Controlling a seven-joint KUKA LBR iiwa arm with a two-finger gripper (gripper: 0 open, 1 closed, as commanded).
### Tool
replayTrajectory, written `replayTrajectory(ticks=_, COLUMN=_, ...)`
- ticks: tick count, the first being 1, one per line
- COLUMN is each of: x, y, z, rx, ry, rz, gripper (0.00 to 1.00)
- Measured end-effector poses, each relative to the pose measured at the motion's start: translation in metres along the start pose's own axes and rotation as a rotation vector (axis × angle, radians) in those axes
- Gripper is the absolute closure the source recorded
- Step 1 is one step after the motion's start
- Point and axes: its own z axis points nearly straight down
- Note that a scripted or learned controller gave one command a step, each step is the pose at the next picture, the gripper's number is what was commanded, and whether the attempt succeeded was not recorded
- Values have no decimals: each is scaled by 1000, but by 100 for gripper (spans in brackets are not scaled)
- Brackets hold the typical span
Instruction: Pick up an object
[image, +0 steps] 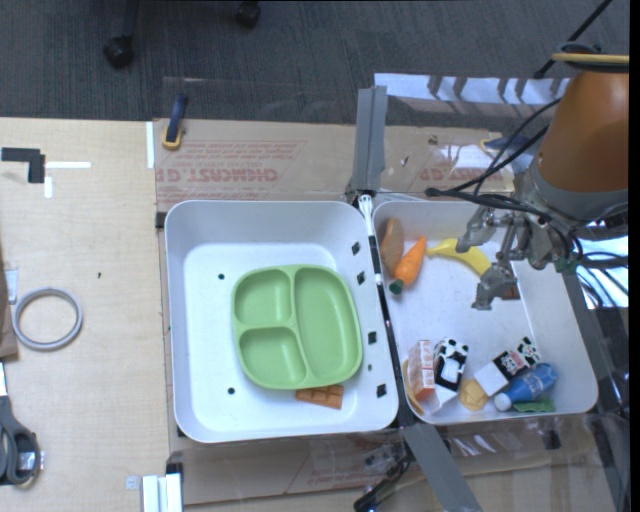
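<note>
My gripper (486, 264) hangs over the right bin (560, 300), in its upper middle part, with the fingers spread apart and nothing between them. A yellow banana (458, 254) lies just to its left, its right end close to the upper finger (476, 232). The lower finger (491, 291) points at bare bin floor. Further left lie an orange carrot (409, 260) and a brown oval item (391, 238). Along the bin's front edge sit a snack packet (424, 370), a black-and-white toy (451, 362), a blue bottle (528, 385) and a few small pieces.
The left bin (200, 300) holds a green divided plate (297, 325) with an orange waffle-like piece (320, 396) at its front edge. A roll of tape (44, 318) lies on the bench to the left. Cables (500, 160) trail from the arm over the right bin's back.
</note>
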Motion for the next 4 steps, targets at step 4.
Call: replayTrajectory(ticks=4, x=60, y=-8, z=136, rx=0, ry=0, rz=516, gripper=0)
